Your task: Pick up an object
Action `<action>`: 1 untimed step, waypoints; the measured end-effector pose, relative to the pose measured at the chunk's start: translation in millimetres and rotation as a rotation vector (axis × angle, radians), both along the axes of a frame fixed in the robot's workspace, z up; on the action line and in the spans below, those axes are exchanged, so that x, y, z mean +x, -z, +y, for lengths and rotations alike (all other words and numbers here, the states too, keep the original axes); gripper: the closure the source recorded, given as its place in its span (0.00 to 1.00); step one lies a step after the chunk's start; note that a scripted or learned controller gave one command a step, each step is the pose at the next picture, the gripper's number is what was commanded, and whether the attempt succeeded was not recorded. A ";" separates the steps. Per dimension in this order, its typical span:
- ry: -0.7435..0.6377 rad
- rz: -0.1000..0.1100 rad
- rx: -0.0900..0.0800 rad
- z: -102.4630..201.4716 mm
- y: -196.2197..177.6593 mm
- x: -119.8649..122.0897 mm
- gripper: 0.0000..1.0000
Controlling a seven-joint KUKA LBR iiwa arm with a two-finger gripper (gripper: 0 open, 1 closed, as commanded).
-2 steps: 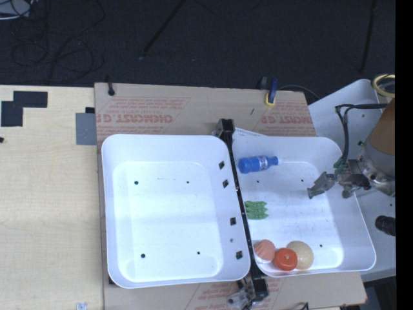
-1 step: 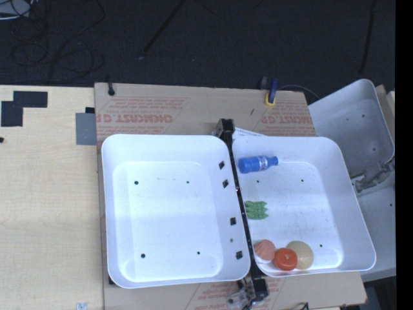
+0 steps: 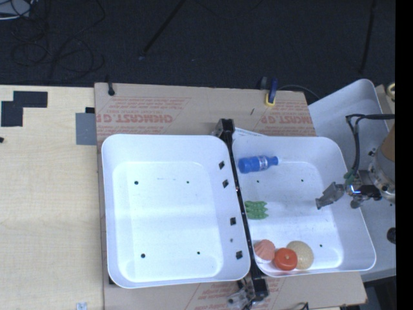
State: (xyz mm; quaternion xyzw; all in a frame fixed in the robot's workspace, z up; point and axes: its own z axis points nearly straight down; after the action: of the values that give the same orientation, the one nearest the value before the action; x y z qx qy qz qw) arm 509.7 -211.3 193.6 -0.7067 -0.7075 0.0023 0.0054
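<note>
A: The gripper (image 3: 335,196) hangs by the right bin's (image 3: 352,166) right wall; whether it's spread I cannot tell.

B: Room there?

A: Bare floor mid-bin. A blue bottle (image 3: 257,164) lies toppled near the divider, well left of the gripper; a green piece (image 3: 255,210) below it.

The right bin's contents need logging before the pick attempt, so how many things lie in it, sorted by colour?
Blue: 1, the bottle
Green: 1, the small green item
Pink: 1, the pink round piece
Red: 1, the red round piece
Cream: 1, the cream round piece
Total: 5, all in the right bin
</note>
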 end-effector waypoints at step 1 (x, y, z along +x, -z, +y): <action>0.003 -0.007 -0.003 -2.5 -17.7 -0.1 1.00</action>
State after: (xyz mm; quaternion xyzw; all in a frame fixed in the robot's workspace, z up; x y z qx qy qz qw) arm 509.6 -213.8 211.3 -0.7076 -0.7066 0.0010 0.0019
